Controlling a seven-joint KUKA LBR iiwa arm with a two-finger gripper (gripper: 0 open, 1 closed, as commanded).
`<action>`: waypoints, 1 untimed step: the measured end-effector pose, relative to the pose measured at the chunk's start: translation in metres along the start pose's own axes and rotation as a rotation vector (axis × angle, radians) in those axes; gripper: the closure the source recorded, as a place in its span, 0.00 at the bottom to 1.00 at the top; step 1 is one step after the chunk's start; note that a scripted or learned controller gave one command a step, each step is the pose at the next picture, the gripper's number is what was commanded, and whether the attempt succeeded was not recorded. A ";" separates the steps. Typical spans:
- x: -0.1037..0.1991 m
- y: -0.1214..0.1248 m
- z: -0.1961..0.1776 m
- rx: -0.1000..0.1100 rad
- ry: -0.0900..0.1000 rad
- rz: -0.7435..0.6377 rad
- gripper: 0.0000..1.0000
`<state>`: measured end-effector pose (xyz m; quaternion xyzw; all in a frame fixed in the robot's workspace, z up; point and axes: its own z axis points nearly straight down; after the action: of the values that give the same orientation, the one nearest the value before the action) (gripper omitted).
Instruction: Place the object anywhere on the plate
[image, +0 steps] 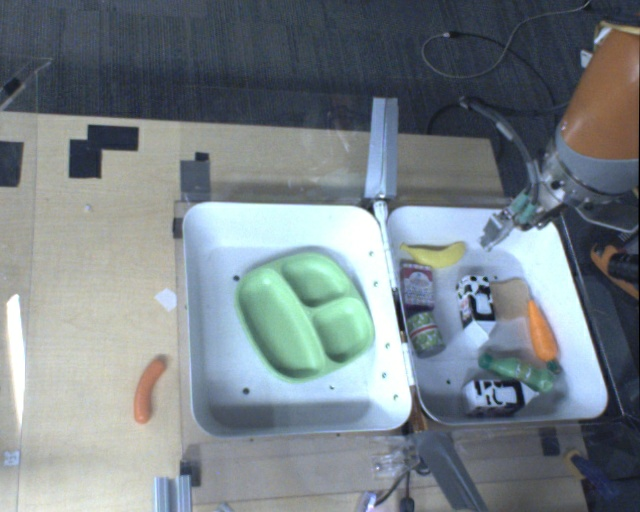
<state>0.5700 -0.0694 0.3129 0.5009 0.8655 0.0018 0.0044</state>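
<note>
A green plate (305, 315) with three compartments lies in the left bin (210, 400), with nothing on it. The right bin (580, 390) holds several objects: a yellow banana (435, 254), a dark red can (417, 284), a small green jar (425, 332), a black-and-white item (476, 297), a tan block (510, 299), an orange carrot (541, 331), a green bottle (520, 369) and a second black-and-white item (495, 396). My gripper (498, 231) hangs over the back of the right bin, just right of the banana, with nothing seen in it.
A metal divider post (381, 150) stands between the bins at the back. An orange sausage-shaped piece (148, 388) lies on the wooden bench left of the left bin. Cables run behind the right bin.
</note>
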 end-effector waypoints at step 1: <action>0.088 0.032 0.053 0.003 0.003 0.093 1.00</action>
<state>0.5544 0.0231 0.2594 0.5405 0.8413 0.0016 0.0021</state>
